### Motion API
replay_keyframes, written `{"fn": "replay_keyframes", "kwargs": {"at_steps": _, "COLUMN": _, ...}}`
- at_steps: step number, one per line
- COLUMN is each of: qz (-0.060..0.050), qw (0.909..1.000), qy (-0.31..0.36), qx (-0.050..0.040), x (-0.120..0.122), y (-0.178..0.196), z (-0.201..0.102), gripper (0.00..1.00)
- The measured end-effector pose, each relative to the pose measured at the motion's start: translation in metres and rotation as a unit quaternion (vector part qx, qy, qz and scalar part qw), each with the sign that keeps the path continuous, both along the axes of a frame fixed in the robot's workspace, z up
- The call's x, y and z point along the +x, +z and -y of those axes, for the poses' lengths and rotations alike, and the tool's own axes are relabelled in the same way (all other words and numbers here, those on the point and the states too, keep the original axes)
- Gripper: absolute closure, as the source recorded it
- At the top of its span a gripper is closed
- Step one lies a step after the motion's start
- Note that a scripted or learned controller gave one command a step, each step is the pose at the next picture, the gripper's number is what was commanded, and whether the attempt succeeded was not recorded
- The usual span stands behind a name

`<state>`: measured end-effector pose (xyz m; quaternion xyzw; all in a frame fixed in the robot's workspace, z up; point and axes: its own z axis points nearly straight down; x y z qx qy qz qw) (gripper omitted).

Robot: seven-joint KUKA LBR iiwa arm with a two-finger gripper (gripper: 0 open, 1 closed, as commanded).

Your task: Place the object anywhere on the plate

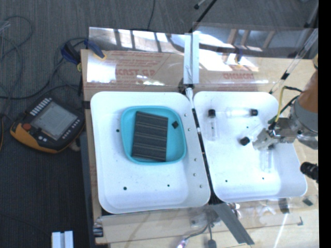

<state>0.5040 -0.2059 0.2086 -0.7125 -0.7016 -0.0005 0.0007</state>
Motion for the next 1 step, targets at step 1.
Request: {"fn": "replay_keyframes", "kwargs": {"at_steps": 1, "qz": 0.000, "qw": 1.0000, "qy": 0.000, "qx": 0.0000, "x": 0.0000, "y": 0.0000, "z": 0.0000, "gripper": 0.00}}
